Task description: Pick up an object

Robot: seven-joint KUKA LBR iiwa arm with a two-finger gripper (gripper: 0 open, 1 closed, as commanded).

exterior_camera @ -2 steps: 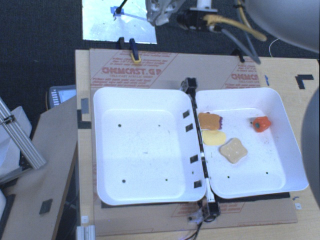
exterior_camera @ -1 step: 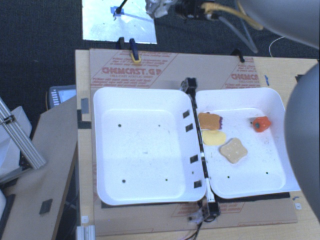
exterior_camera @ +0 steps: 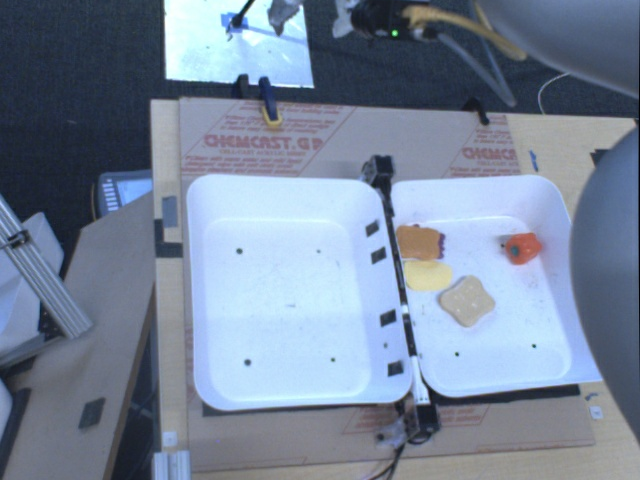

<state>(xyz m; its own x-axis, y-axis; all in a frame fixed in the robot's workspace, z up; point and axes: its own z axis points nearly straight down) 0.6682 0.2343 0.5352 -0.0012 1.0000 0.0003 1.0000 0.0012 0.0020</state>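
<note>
The right bin (exterior_camera: 545,193) holds several small objects. An orange-brown piece with a purple edge (exterior_camera: 420,242) lies by the divider, with a flat yellow piece (exterior_camera: 428,276) just in front of it. A tan, toast-like piece (exterior_camera: 467,301) sits right of the yellow one. A red-orange fruit with a green stem (exterior_camera: 521,248) rests further right. My gripper (exterior_camera: 315,3) hangs at the top of the view, beyond the bins' far edge and well above the bench. Its two fingers stand apart, open, with nothing between them.
The left bin (exterior_camera: 285,193) lies beside the right one, with black clips (exterior_camera: 378,168) along the shared edge. The grey arm body (exterior_camera: 610,268) covers the right bin's right side. A shiny metal sheet (exterior_camera: 238,28) lies behind the bench, and an aluminium rail (exterior_camera: 40,278) stands at the left.
</note>
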